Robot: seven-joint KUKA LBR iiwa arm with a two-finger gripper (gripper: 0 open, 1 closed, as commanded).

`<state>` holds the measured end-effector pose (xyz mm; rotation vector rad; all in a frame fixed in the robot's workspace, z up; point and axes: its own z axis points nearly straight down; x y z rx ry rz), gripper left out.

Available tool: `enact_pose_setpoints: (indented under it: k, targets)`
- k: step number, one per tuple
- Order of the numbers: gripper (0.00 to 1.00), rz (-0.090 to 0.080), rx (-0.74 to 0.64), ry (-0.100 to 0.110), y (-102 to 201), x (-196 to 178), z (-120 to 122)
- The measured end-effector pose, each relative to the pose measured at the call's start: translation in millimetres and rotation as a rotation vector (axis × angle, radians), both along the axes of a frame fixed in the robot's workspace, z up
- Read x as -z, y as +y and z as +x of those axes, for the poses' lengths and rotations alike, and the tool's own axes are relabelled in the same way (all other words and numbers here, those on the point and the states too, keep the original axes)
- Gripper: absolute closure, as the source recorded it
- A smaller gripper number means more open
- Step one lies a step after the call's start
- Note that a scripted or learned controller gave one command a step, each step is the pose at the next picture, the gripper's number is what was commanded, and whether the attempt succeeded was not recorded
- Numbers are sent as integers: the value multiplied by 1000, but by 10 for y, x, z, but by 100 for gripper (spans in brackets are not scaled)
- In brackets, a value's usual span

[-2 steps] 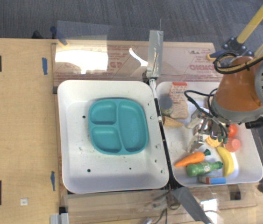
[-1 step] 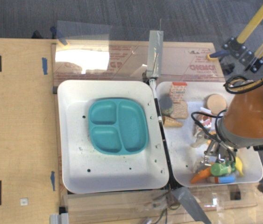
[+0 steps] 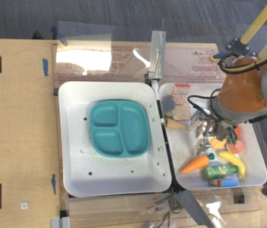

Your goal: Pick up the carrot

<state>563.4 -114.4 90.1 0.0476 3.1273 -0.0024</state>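
While the fingers point(image 3: 208, 136) hung low inside the right bin point(image 3: 259, 148), you could not tell whether they were spread or closed; the metal parts blurred together against the clutter, and nothing recognisable sat between them. Just below them and a little toward the left bin lay the carrot point(image 3: 196, 163), on its side on the bin floor, its pointed end aimed toward the divider and its green stub nearest the fingers. It was close to the tips but appeared apart from them, so you should have treated it as not yet picked up.

Beside the carrot's stub end, a green bottle point(image 3: 220, 170) lay flat, with a yellow banana point(image 3: 234, 161) just past it, and something orange-red rested right by the fingers on the side away from the divider. That crowding probably explains the low hover: the fingers needed a clean line onto the carrot without catching its neighbours.

Farther from the fingers, toward the back of the same bin, a small carton point(image 3: 181, 103) sat. Across the divider, the left bin point(image 3: 71, 141) held a teal sectioned tray point(image 3: 120, 128), well apart from the work. Above the fingers rose the orange band point(image 3: 240, 91) of the arm, reaching in over the bin's far rim. Both bins rested on the tabletop point(image 3: 14, 127).
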Motion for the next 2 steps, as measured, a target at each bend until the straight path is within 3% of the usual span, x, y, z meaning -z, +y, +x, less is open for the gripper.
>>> enact_pose_setpoints:
  k: [1, 2]
  targets:
    - [0, -1, 30, -19, -32, -27, -717]
    - [0, -3, -34, -16, 198, -24, -746]
